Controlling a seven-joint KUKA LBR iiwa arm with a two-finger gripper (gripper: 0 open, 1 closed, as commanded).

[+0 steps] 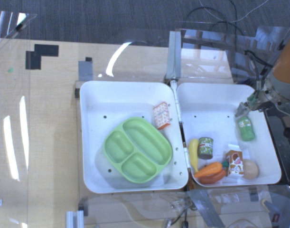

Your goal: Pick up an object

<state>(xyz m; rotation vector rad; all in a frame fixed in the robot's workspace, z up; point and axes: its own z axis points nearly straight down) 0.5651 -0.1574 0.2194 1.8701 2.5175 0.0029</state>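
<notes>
Hovering at the right bin's (pixel 216 91) far right wall, we cannot tell how our gripper (pixel 247 107) stands, but the green bottle (pixel 246 128) lies just below it toward the near wall, long side pointing at us.

left bin (pixel 88 127): divided plate (pixel 137 149), carton (pixel 161 115) | right bin (pixel 216 94): bottle (pixel 246 128), can (pixel 205 147), banana (pixel 193 154), carrot (pixel 210 172)
</notes>
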